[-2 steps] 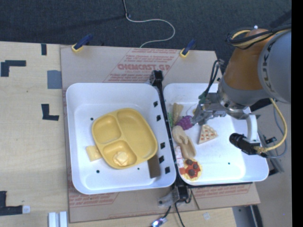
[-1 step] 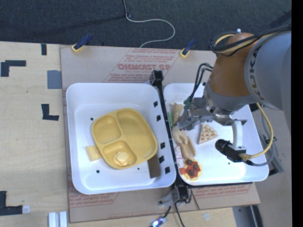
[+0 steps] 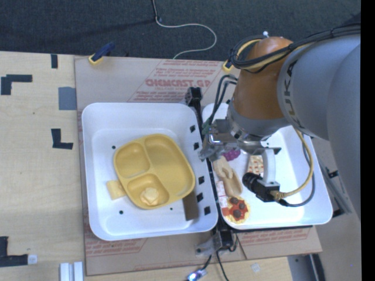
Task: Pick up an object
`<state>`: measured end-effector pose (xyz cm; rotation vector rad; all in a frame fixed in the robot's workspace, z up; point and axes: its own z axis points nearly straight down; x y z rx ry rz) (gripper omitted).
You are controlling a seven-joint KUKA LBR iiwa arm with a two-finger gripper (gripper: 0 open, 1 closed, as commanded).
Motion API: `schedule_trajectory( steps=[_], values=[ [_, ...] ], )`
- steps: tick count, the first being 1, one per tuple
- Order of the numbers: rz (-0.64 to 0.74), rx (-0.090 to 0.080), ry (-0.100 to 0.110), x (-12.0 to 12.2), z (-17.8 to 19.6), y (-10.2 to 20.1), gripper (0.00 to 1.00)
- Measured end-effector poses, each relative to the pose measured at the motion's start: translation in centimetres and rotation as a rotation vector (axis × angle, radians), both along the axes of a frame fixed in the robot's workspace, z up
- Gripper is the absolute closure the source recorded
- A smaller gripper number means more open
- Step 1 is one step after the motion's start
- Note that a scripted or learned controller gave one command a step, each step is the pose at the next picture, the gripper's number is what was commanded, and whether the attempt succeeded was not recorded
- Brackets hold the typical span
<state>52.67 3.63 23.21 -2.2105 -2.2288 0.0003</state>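
My gripper [image 3: 221, 150] hangs low over the left part of the right bin [image 3: 304, 215], under the orange wrist band. Just below it lie a tan bread-like piece [image 3: 228, 177], a purple item [image 3: 233, 154], a small pizza slice [image 3: 236, 209] and a patterned cracker-like piece [image 3: 255, 165]. I see nothing held between the fingers; the wrist hides much of them. In the left bin [image 3: 96, 122] rests a yellow divided plate [image 3: 153, 170] with a pale food piece [image 3: 151, 196] in its lower compartment, and a yellow block [image 3: 115, 189] beside it.
A dark flat piece [image 3: 190, 206] leans at the left bin's right wall. Black clips [image 3: 193, 95] line the divider between the bins. Cables loop around the wrist and over the right bin. Cardboard lies under both bins.
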Motion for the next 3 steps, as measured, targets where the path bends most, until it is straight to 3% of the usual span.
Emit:
schedule_trajectory(
  steps=[1,3],
  values=[
    [-0.007,-0.003,0.003,0.0,-1.8,0.7,1.00],
    [-0.006,-0.002,-0.001,0.1,0.2,-0.1,1.00]
  ],
)
